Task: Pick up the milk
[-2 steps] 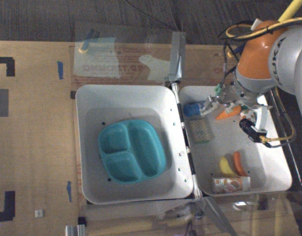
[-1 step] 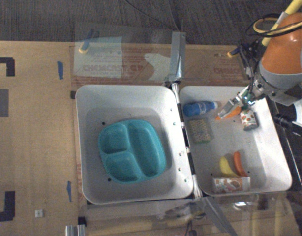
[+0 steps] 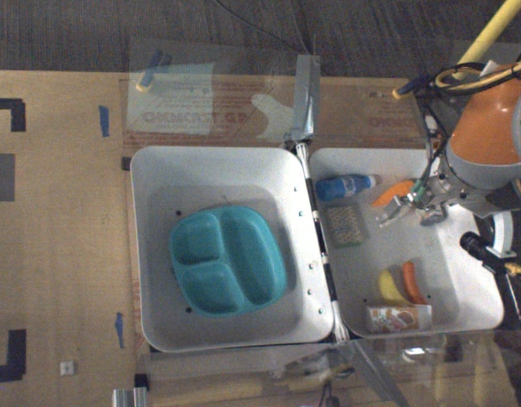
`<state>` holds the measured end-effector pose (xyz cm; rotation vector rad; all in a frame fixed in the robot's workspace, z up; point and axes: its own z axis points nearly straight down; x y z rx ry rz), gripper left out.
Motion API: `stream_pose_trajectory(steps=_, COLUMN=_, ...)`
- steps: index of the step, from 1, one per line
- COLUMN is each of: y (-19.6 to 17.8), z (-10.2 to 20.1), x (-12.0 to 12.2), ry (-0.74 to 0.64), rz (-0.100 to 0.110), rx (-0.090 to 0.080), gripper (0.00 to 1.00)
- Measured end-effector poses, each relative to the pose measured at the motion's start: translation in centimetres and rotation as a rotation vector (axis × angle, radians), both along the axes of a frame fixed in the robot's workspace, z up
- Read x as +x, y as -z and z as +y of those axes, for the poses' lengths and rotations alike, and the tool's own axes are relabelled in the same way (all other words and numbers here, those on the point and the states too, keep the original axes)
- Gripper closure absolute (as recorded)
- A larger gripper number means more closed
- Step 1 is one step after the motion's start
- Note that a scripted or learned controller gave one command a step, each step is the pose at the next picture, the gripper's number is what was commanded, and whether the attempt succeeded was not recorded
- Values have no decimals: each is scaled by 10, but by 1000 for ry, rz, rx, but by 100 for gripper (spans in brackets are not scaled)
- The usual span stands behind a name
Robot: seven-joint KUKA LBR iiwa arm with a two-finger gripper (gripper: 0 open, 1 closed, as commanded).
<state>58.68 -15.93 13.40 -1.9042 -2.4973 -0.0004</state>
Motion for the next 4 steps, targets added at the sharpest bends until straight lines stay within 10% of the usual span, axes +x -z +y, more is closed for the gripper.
stream_pose_trajectory(steps=1, y=43, z=38, x=26, ry=-225, rz=-10, rx=-9, gripper=0)
stream_pose_trajectory(steps=2, y=33, z=37, x=27, ry=-220, rz=-15, rx=-6, gripper=100)
stream_pose_trajectory(steps=3, y=46, z=-28, x=35, ry=-51, rz=-9, rx=-4, gripper=100)
stream_pose_trajectory(steps=4, y=45, z=-32, x=73, ry=-375, rz=36, rx=7, gripper=100)
